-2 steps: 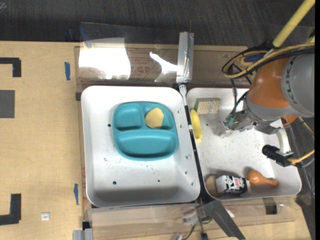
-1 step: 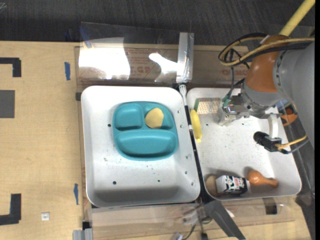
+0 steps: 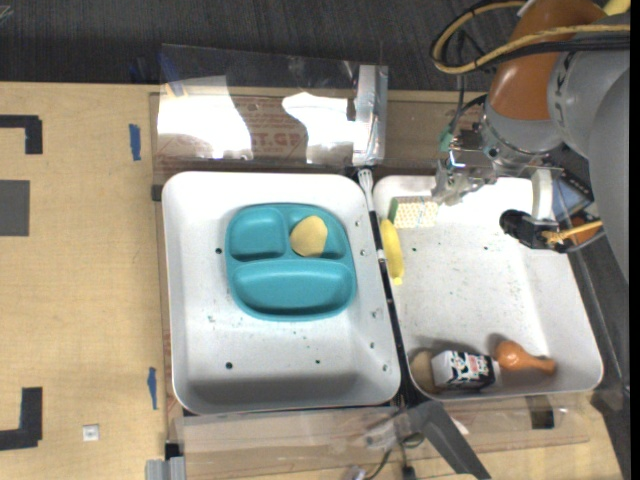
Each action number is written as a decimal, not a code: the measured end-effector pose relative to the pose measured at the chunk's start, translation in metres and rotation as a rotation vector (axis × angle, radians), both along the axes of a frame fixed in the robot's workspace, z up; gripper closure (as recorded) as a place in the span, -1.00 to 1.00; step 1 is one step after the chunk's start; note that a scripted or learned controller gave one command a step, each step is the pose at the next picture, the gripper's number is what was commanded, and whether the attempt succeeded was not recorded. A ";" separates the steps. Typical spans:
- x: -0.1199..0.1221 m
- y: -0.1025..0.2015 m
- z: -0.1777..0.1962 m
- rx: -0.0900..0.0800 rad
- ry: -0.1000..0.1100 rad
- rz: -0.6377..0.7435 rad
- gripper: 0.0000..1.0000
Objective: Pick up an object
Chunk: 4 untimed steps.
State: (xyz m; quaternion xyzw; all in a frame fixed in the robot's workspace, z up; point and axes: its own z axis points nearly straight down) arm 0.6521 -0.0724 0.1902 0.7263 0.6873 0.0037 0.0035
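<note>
While the gripper hangs over the far left corner of the right bin, just beside the sponge, that seems its likely target (whether its fingers are open, I cannot tell). A banana lies along the divider; a bottle rests against the near wall. In the left bin, a teal tray keeps a lemon from rolling.

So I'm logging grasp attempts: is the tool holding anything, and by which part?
Cannot tell: the tool hangs above the right bin's far corner.
</note>
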 end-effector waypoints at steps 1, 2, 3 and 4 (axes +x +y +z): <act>-0.073 0.025 0.037 -0.001 0.010 0.259 1.00; -0.139 0.006 0.123 -0.005 0.003 0.436 1.00; -0.130 -0.029 0.131 -0.008 0.005 0.744 1.00; -0.071 -0.115 0.160 -0.008 0.006 0.630 1.00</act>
